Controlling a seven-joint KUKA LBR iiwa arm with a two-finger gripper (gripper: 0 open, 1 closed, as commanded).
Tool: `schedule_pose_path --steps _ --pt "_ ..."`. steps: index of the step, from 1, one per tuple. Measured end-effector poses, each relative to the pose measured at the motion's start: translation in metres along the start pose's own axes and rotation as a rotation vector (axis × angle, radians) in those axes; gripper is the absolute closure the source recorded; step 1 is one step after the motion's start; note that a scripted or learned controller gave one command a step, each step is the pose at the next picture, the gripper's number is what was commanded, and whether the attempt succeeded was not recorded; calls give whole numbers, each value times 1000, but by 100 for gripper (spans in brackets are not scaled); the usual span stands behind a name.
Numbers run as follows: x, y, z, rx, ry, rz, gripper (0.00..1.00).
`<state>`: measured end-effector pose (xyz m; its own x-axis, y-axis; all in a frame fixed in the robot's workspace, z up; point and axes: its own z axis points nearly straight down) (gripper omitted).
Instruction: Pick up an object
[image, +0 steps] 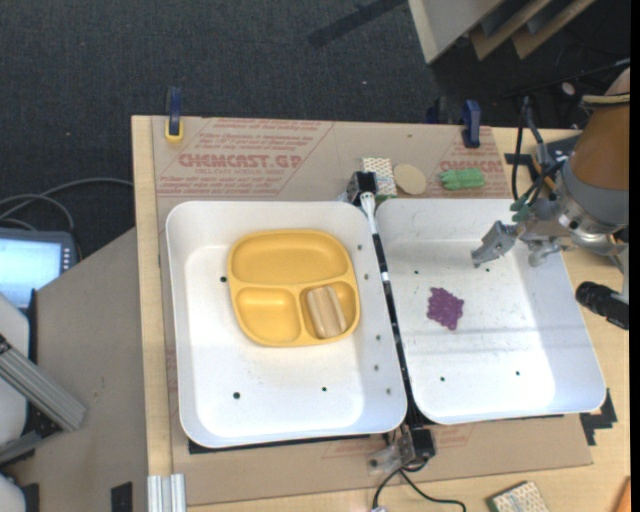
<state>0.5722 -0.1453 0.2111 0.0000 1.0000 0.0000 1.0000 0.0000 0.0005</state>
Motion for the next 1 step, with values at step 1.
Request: schedule_pose_path --steps 1 --pt "25 -25 89 12 4 1 0"
